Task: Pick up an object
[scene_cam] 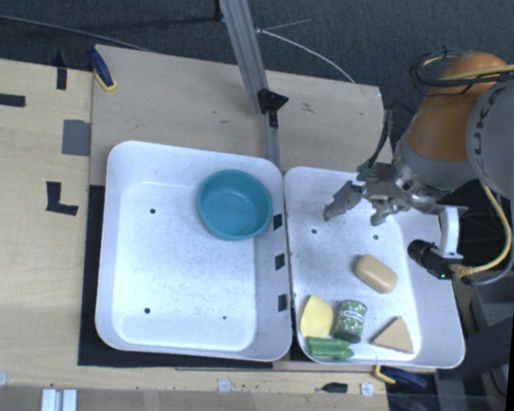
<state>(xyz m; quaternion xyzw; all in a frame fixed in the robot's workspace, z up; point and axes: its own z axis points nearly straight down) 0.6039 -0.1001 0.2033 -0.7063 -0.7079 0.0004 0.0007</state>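
My gripper (360,210) hangs over the far part of the right bin (312,242), its two fingers spread apart with nothing between them. Below it, nearer the front, a tan oval soap-like block (375,273) lies in the bin. Along the bin's front edge sit a yellow piece (316,317), a small green can (350,319), a flat green item (328,348) and a tan wedge (394,334). A blue bowl (234,204) rests at the far right of the left bin (148,307).
A slanted metal pole (249,55) crosses the bench above the gap between the bins. The arm's orange band (451,110) and black cables sit at the right edge. The left bin's floor in front of the bowl is bare white.
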